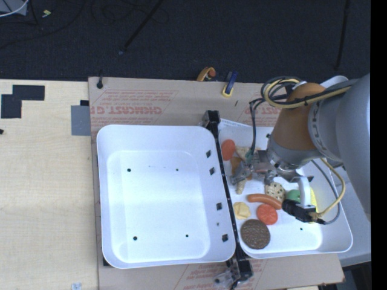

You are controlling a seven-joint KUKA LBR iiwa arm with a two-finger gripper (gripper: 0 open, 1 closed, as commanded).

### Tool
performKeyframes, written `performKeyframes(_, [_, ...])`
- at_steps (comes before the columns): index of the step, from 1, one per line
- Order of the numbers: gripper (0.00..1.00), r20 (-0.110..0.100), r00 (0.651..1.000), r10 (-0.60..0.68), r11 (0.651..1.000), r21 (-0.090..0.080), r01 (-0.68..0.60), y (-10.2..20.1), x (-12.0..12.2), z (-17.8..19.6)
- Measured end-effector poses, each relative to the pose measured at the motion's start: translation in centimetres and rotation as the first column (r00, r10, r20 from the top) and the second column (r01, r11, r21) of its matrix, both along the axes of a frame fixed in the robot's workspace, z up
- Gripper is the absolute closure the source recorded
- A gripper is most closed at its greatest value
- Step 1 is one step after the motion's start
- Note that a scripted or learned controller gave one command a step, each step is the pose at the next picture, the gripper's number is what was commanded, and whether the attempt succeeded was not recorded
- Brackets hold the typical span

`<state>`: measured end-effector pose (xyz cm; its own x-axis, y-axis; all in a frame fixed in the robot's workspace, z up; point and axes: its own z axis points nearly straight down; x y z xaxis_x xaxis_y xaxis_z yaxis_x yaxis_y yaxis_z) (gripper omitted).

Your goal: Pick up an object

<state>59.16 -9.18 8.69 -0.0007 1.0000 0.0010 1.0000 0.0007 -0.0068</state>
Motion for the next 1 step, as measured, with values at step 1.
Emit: performKeyframes(1, [0.00, 0.005, 1.000, -0.001, 1.000, 0.000, 0.001, 0.18, 5.17, 0.10])
